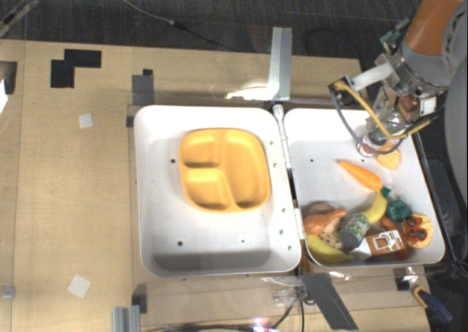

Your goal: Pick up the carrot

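The pincer [380, 137] is seen at the far end of the right bin [314, 129], hung with looped cables; whether it is clenched or released cannot be told, and nothing is seen held in it. The carrot [360, 172] lies alone on the bin floor just below the pincer and slightly toward the left bin [153, 177], well apart from the yellow tray [223, 170] resting there. A miss is judged likely if the descent is made without a shift toward the carrot; the small waffle-like piece [392, 159] just beside the pincer could be caught instead; the carrot's smooth tapered body could be squeezed out sideways if it is gripped near the thin end. The carrot is short, orange and glossy, laid at a slant, with one end pointing toward the banana [375, 208] in the pile [365, 232] nearer the camera.
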### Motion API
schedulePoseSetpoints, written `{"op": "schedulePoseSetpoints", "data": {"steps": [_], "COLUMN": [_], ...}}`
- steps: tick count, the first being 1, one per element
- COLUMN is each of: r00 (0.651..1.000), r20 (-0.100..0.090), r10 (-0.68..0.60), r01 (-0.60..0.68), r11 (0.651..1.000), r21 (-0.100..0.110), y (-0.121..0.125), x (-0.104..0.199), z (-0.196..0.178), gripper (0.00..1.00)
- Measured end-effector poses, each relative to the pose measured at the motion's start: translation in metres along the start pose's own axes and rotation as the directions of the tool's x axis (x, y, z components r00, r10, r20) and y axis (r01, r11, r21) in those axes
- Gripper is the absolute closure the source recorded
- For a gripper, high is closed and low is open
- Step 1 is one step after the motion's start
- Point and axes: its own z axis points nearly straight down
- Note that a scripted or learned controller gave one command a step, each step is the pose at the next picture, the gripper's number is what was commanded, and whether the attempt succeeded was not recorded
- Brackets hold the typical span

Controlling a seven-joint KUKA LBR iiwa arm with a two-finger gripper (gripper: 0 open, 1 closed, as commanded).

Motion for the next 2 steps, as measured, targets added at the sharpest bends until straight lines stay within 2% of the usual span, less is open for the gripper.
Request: {"op": "schedulePoseSetpoints", "data": {"steps": [2], "r00": [1.0], "r20": [-0.005], "r10": [-0.021], "r01": [0.021], "r11": [1.0], "r21": [-0.004], "y": [-0.002], "x": [0.004], "z": [-0.021], "gripper": [1.0]}}
